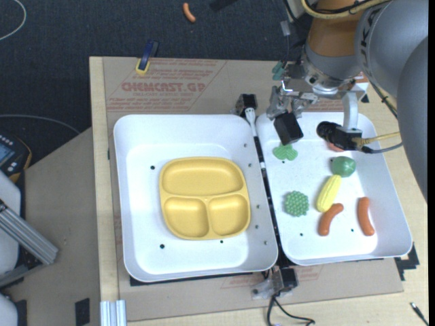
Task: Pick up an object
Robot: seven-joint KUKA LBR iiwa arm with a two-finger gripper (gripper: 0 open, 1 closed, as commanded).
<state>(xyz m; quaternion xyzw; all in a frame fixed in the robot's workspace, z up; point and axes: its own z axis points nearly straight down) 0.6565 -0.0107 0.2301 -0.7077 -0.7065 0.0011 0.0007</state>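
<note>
Seen from above: gripper [288, 129] low over the back-left corner of the right bin [391, 240], finger state impossible to tell, just above a flat green piece [286, 153], with broccoli [296, 203], corn [328, 192], two sausages [330, 219] nearer the front, yellow divided tray [204, 197] in the left bin [132, 182].

Yellow sectioned plate [204, 197] in left bin [129, 182]; blue-yellow clip [145, 57] on cardboard [170, 87], far left; orange bit [189, 11] on dark floor [68, 19].
</note>
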